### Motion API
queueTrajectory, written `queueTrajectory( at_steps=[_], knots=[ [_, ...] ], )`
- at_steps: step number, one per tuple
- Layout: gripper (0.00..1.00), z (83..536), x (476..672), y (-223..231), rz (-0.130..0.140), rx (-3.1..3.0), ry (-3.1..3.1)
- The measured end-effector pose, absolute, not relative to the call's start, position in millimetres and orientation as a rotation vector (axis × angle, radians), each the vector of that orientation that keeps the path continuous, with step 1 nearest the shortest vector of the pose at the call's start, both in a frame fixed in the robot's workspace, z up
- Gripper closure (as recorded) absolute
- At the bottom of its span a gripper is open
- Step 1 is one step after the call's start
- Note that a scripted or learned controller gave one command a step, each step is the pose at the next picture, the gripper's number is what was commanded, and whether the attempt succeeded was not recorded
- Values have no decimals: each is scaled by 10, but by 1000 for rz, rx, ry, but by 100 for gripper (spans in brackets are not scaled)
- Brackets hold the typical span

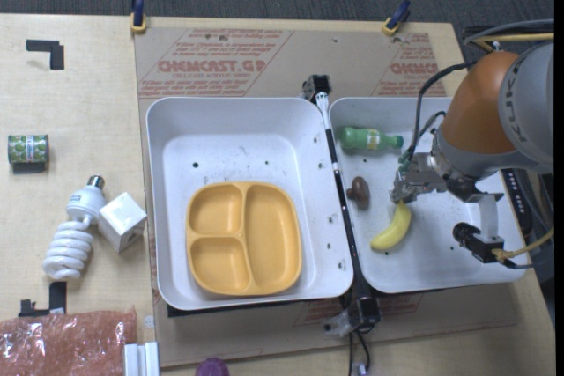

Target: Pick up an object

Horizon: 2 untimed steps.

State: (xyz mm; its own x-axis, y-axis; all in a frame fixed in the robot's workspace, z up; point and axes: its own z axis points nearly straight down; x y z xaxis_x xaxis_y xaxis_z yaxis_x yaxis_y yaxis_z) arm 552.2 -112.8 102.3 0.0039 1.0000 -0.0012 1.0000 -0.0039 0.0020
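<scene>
a pale wooden surface sits against dark grey carpet, with a brown printed board clamped on it under two shallow white bins set side by side. the left bin holds a yellow divided plate toward its near edge. the right bin holds a green bottle lying on its side near the far edge, a small brown object close to the dividing wall, and a banana near the middle, curving toward the near edge. the grey arm with its orange band reaches in from the right, and the hand sits just above the banana's upper tip, touching or nearly so; whether it is open or closed cannot be told. out on the surface's left side lie a spiral light bulb, a white cube just beside it, and a small green can near the left edge.
</scene>
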Motion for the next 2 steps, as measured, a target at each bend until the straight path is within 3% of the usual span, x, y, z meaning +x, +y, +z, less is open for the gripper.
queueTrajectory(
  at_steps=[1,2],
  knots=[
    [0,1023,5521,-1128,1,2224,2216],
    [100,1123,5532,-1136,2,2224,2213]
  ],
)
